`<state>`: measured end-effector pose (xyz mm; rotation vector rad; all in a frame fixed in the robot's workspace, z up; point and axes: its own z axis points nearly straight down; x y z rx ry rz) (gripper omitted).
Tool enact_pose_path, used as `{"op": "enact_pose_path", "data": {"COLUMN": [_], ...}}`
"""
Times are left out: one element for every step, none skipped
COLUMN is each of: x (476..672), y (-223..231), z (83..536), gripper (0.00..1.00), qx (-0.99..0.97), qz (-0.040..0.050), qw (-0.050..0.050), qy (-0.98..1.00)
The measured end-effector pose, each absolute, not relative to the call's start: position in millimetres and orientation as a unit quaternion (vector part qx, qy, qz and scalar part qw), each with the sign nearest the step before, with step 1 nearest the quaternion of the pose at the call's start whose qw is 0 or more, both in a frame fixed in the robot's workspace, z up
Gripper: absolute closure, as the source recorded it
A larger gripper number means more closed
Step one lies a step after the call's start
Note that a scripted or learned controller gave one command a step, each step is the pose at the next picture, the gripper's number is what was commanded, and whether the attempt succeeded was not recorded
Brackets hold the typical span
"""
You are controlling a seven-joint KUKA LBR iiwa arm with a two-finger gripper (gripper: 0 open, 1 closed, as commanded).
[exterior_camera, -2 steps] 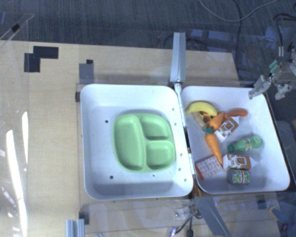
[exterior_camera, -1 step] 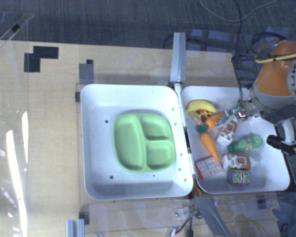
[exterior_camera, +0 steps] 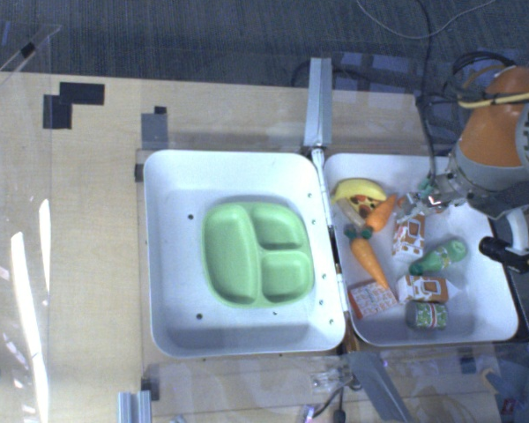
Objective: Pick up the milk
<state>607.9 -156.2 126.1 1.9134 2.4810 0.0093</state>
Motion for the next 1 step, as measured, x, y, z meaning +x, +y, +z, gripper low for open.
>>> {"op": "enact_pose_path", "data": {"x": [610.2], "y": [-72.3], "z": [229.2], "gripper": [1.0], "qx": [0.63], "qz": [0.0014], "qw": [0.002], "qy": [0.777]}}
